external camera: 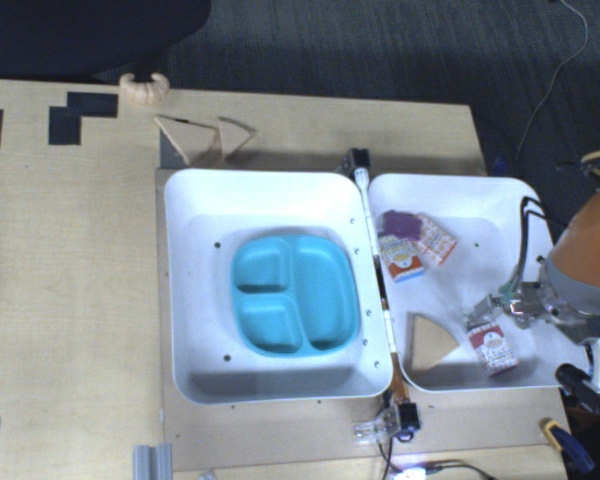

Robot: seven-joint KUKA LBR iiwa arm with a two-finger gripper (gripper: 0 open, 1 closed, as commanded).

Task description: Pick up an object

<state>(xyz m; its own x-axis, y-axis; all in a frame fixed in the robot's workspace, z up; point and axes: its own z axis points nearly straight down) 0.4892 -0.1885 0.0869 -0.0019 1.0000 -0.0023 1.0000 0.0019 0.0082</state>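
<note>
1. Likeliest target: small red-and-white packet [493,349], lying flat on the floor of the right bin [500,196], near-right part. Not lifted.
2. Gripper [492,313] sits just above/beside that packet's far end, metal tip low in the bin. Fingers too small and blurred here, cannot tell if spread or closed. Nothing visibly held between them.
3. Other candidates in the right bin: tan wedge [432,340] near-left, just beside the packet; red-and-white carton [402,259] and patterned box [435,241] far-left, purple item [401,224] touching them at the far side. All resting on the bin floor, well apart from the gripper.
4. Arm [585,258] comes in from the right, orange band over the bin's right wall.
5. Left bin [195,268] holds a blue divided tray [295,293], centred, not involved.
6. Progress, judged: approach done, gripper at the object. Grasp not confirmed, lift not done. Left: close on the packet, raise it clear of the bin.
7. Risk: packet flat and thin, easy to miss or slide.
</note>
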